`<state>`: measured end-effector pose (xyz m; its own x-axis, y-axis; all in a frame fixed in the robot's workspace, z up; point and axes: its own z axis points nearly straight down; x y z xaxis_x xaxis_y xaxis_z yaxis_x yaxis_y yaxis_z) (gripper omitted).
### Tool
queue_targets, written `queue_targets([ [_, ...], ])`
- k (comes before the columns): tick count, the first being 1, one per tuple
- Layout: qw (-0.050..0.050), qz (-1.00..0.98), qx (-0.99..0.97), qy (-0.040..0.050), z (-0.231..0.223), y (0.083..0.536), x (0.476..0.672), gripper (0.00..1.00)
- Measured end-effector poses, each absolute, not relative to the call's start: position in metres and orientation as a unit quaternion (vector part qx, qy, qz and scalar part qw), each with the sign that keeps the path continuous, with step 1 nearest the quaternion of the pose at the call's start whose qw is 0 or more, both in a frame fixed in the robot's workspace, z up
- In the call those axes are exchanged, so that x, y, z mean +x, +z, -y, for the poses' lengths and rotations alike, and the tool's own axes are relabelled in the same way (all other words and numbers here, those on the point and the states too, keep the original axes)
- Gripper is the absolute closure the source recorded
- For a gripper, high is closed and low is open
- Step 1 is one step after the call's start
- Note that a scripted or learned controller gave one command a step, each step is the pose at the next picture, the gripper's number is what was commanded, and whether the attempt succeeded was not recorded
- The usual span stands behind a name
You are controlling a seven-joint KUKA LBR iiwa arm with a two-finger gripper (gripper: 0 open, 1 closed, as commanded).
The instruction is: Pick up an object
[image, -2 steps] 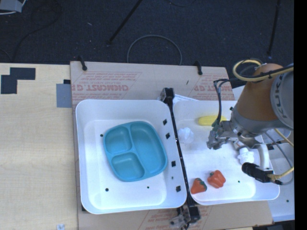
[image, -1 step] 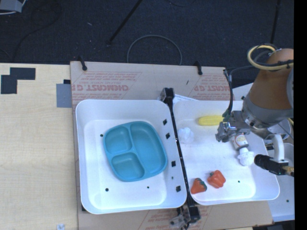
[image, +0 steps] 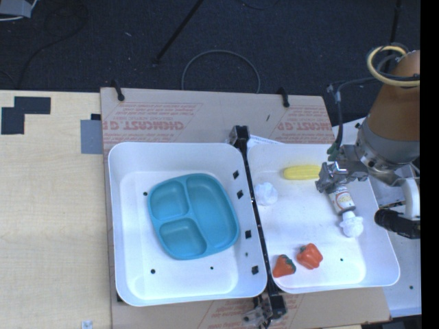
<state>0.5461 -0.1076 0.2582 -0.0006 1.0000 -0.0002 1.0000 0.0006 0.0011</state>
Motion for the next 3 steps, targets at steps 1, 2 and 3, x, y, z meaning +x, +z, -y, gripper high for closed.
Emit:
queue_targets([
  [1, -0.002, -0.709, 0.706, -0.0003, 0.056, 0.259, 0.547, 1.00],
  [2, -0.003, -0.708, 0.706, -0.0011, 0.003, 0.239, 0.541, 1.00],
  [3, -0.002, -0.708, 0.706, -0.0009, -0.050, 0.244, 0.534, 1.00],
])
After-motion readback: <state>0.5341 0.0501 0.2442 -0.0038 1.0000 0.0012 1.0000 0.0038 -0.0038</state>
